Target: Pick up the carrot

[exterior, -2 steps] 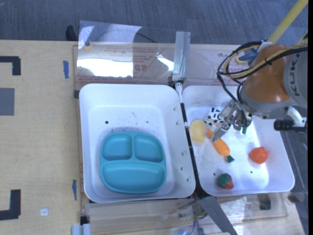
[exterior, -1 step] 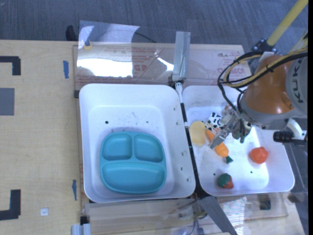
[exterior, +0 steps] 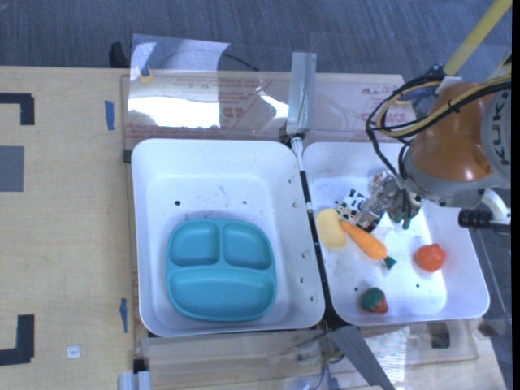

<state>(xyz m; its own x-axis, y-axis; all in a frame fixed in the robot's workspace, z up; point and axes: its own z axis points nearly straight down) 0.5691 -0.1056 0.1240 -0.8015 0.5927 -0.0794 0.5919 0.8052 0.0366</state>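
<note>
The carrot point(exterior: 363, 240), orange with a small green tip at its lower right end, lies slantwise in the middle of the right bin point(exterior: 467, 295). My gripper point(exterior: 387, 209) hangs low just above and to the right of the carrot's upper end, below the orange band of the arm point(exterior: 447, 140). The carrot rests on the bin floor, and its whole length shows.
A yellow lemon-like piece point(exterior: 330, 227) touches the carrot's left side. A black-and-white item point(exterior: 352, 204) lies beside the gripper. An orange-red tomato point(exterior: 430, 257) and a red-and-green strawberry point(exterior: 374, 300) sit nearby. The left bin point(exterior: 154, 169) holds a teal divided plate point(exterior: 220, 270).
</note>
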